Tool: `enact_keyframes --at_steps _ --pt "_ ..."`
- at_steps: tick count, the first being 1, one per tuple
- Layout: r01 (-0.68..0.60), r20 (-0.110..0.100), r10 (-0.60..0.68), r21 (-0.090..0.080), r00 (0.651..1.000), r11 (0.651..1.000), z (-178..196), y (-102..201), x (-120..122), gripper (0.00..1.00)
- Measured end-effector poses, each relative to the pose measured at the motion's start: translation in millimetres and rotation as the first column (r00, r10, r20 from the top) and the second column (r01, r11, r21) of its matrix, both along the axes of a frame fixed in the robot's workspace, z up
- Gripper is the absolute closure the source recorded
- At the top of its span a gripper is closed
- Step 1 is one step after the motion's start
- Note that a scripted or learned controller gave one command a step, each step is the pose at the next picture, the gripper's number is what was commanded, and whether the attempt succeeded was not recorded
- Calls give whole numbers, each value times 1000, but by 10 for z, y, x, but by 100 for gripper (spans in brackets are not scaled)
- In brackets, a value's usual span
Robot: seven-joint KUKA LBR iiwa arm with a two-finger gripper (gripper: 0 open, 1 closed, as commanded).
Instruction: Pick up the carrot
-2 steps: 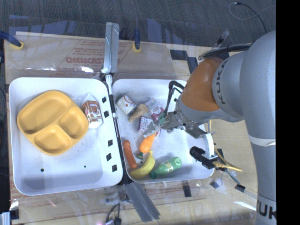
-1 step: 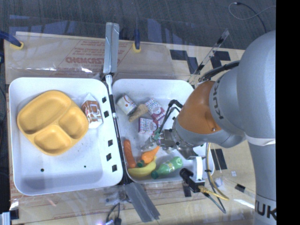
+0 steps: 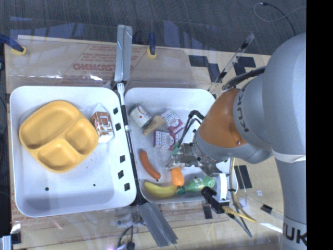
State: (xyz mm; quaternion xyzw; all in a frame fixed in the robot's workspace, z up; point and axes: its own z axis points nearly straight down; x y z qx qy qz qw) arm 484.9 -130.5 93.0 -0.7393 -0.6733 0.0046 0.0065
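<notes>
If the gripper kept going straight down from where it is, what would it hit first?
Most likely the carrot, directly beneath the gripper in the right bin; the banana lies just beside it. Depth is unclear.

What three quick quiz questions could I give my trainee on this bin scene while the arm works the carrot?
1. True or false: the carrot lies in the same bin as the yellow tray.
2. Which item touches the carrot's lower end? A) sausage B) banana C) small can
3. What stands directly above the carrot?

Key: 1. False; it lies in the right bin, the tray in the left bin. 2. B. 3. The hand.
</notes>
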Motion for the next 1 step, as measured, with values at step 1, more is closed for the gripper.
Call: enact_keyframes --at_steps 1 --pt "159 14 -159 -2 987 987 1276 431 19 100"
